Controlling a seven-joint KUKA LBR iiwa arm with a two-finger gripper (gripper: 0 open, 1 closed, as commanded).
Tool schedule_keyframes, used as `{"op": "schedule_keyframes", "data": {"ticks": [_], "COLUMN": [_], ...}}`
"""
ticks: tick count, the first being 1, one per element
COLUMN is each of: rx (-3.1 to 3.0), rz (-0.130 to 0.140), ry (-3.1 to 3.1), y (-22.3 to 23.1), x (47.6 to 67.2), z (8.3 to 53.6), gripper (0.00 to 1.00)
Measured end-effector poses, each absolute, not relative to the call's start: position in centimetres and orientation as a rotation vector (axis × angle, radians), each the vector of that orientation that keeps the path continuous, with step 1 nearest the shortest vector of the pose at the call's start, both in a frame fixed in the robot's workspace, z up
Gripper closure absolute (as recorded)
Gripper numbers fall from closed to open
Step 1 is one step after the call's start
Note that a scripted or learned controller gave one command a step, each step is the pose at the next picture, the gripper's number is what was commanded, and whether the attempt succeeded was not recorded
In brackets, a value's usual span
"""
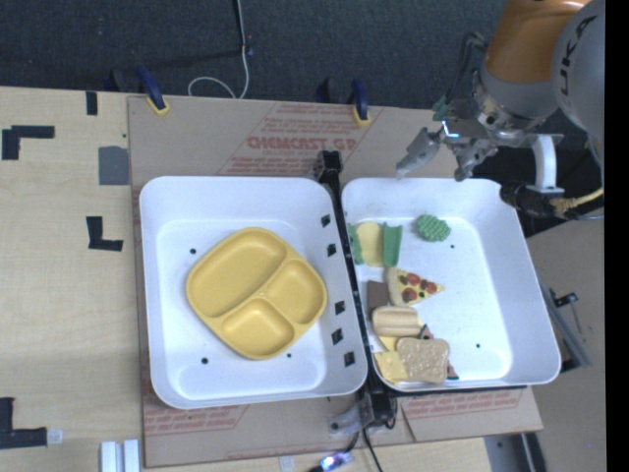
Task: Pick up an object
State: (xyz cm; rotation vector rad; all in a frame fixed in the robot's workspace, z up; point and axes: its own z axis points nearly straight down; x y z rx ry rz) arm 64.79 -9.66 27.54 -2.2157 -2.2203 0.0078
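Gripper [439,162] fingers apart, empty; food pieces [405,303] below it lie crowded, so a descent risks a multi-item or glancing grasp.

I see the gripper [438,158] above the far rim of the right bin [491,264], its two fingers spread apart with nothing between them. In that bin lie a green ridged piece [431,228], a yellow and green piece [376,244], a pizza slice [412,287], a bread roll [395,321] and a toast slice [424,359], crowded along the left side. The left bin [167,264] holds a yellow divided plate [256,291]. Both bins rest on cardboard [285,136] on the tabletop [59,264].
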Motion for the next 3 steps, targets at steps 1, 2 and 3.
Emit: {"op": "schedule_keyframes", "data": {"ticks": [1, 2, 3], "rx": [-2.22, -2.219, -2.211], "rz": [0.009, 0.007, 0.014], "ry": [-2.217, -2.218, -2.218], "y": [-16.1, -22.6, -22.3], "x": [65.9, 66.8, 66.9], "z": [26.1, 25.1, 25.7], "gripper": [0.0, 0.0, 1.0]}}
